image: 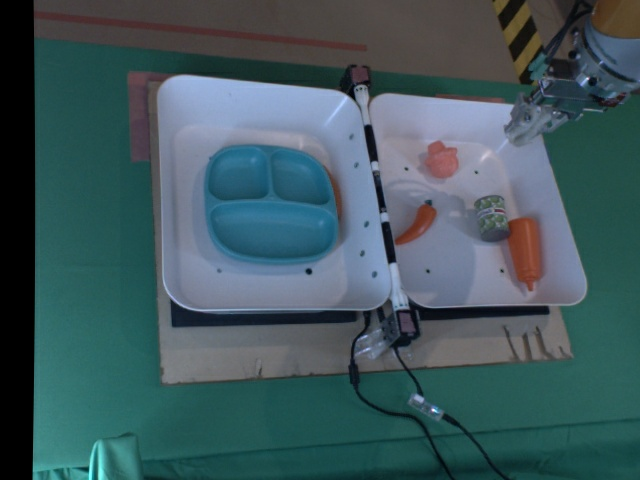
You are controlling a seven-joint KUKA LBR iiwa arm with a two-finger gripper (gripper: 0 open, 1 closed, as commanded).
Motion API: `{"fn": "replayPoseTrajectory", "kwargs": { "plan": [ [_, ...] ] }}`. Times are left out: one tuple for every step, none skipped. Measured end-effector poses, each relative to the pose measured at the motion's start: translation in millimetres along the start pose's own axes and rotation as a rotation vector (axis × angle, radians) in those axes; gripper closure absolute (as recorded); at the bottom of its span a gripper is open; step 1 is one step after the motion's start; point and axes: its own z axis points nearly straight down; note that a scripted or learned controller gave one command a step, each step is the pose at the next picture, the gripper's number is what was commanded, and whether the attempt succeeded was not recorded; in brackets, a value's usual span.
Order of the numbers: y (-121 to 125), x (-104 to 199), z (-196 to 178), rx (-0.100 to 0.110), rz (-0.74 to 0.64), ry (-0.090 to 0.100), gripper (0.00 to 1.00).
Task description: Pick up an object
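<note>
The tool [524, 128] hangs over the right bin's [560, 268] far right corner; whether it is spread or pressed together, I cannot tell. In that bin lie a pink toy [441, 159], a chili pepper [417, 224], a can [491, 217] and an orange bottle [525, 251].

Grey arm [600, 38] at upper right, gripper [524, 128] angled down-left, jaws perhaps slightly parted, nothing between.

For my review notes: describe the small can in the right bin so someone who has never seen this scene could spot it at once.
Start at the right-hand white bin, the one without the teal divided plate. Near its right side, a small can lies just left of the orange bottle. It is the sole non-orange item there: a short cylinder with a green patterned label, unlike the carrot and the pink-orange toy.
</note>
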Motion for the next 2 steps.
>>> {"fn": "replayPoseTrajectory", "kwargs": {
  "plan": [
    [-76, 23, 8, 0.000, -0.001, 0.001, 1.00],
    [-140, 47, 11, 0.001, 0.000, 0.002, 1.00]
  ]
}}
